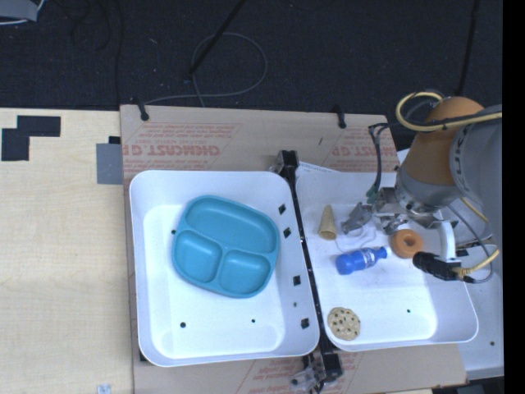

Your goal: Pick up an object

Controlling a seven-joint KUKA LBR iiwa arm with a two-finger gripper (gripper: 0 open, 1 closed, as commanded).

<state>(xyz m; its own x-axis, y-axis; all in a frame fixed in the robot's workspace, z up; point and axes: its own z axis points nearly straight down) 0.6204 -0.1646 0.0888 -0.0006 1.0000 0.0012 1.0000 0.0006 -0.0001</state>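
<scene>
Grey metal fingers of the gripper (358, 217) hang low over the right bin (426, 322), in the right-centre of the frame, and from where I stand they look parted a little, with nothing between them. Just left of the fingertips an ice-cream cone (328, 222) lies on the bin floor, its narrow end pointing toward the top of the frame. Just below the gripper a small blue bottle (359, 260) lies on its side, cap toward the right. To the right of the bottle, close under the wrist hardware, sits a tan doughnut (406, 243) with its hole showing. Lower in the same bin, near the bottom edge, a round chocolate-chip cookie (344, 322) lies flat, well apart from the rest. Behind the gripper the arm (463, 158) comes in from the right side of the frame, its orange band (435, 150) rounded and bright above the wrist, with yellow and black cables looped around it. Across the black divider, the left bin (156, 318) holds a blue compartment plate (225, 245), lying flat and slightly turned. Both bins rest on a cardboard sheet (230, 142) with red printed lettering, and a pale wooden tabletop (57, 261) fills the left of the frame.
</scene>
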